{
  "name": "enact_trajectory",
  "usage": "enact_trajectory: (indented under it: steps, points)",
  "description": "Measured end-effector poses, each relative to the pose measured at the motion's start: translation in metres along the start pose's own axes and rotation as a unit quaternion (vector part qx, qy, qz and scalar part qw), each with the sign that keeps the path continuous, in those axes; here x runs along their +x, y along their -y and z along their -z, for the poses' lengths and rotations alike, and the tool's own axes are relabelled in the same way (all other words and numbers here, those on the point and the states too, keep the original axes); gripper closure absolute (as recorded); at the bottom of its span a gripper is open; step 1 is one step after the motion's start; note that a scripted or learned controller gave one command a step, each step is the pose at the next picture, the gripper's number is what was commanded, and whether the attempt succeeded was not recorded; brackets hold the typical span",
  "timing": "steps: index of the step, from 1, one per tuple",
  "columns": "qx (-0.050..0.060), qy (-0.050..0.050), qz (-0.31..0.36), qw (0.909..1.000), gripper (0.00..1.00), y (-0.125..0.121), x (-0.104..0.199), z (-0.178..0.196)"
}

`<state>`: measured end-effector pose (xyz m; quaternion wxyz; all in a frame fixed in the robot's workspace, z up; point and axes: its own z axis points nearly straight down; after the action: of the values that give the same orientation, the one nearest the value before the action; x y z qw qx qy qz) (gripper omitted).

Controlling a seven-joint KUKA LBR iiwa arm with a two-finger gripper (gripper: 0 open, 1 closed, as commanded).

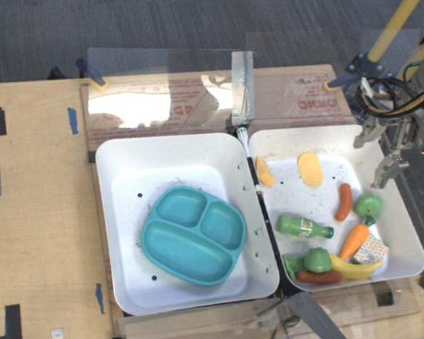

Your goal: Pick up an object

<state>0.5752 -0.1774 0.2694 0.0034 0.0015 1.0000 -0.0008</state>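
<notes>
Two white bins sitting side by side on the bench. Left bin [117, 165] is carrying a teal divided plate [194, 234], lying a bit toward its front-right corner. Right bin [412, 248] is holding the toys: a yellow-orange slice [265, 173] lying at its back-left corner, a yellow piece [310, 169] lying near the back edge, a red-orange chili [343, 201] lying mid-bin w/ a green apple [368, 205] sitting just beside it by the right edge. A green bottle [303, 228] is lying on its side toward the left edge. At the front edge: a carrot [354, 241], a banana [357, 267], a green veg [318, 259] and a red sausage [319, 276] crowding together, touching.

Gripper [388, 164] is hanging over the right bin's back-right corner, not touching any toy; can't tell how far open, nothing seen in its grasp.
</notes>
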Motion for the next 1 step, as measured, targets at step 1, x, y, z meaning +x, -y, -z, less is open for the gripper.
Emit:
enact_trajectory:
  steps: [1]
  points:
    - [-0.001,-0.004,-0.015,0.9999,0.0,0.0009,0.0218,-0.1728]
